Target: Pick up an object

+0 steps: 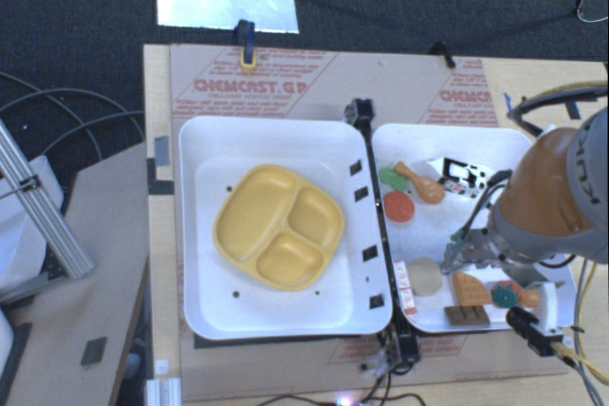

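The two-finger gripper (459,254) is lowered into the right white bin (430,140), just above an orange wedge-shaped toy (470,287); its grip state cannot be told.

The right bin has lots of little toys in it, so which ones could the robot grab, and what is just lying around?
For the job:
- pincer
- red disc
- green piece
- tan drumstick
- orange wedge
- brown block
- pale disc

Just lying about:
- yellow divided plate in the left bin
- blue-and-yellow clamp
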